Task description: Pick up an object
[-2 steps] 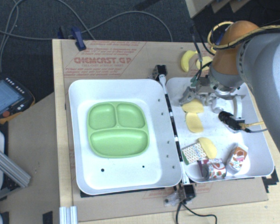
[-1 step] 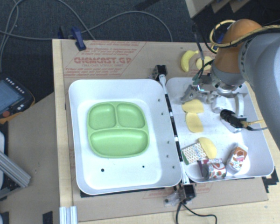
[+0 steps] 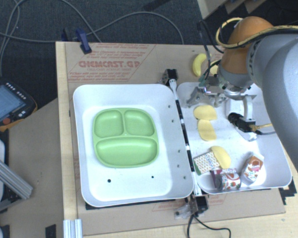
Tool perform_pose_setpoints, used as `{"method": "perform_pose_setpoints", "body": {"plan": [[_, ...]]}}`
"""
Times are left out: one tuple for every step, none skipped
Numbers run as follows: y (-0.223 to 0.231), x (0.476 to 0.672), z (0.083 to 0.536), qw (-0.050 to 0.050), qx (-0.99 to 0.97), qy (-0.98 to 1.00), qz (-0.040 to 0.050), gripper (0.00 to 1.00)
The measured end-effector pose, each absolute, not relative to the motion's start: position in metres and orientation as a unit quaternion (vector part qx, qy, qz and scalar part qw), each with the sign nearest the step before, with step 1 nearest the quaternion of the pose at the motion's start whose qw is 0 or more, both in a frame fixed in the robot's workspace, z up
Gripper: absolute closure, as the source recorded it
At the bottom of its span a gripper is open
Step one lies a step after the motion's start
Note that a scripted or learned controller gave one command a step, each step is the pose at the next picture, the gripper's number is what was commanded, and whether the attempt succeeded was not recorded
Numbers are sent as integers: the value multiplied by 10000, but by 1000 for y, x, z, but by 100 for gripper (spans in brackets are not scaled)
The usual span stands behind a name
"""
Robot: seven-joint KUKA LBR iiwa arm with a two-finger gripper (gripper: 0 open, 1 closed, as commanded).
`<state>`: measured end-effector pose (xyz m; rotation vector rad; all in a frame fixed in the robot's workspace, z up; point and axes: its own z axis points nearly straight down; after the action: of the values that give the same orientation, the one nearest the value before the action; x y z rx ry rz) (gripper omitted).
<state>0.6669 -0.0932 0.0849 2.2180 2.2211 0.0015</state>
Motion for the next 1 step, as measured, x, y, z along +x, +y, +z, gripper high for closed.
{"method": "perform_pose_setpoints", "body": {"plan": [[-97,647,85,-6,7071,7071,-5,0]]}}
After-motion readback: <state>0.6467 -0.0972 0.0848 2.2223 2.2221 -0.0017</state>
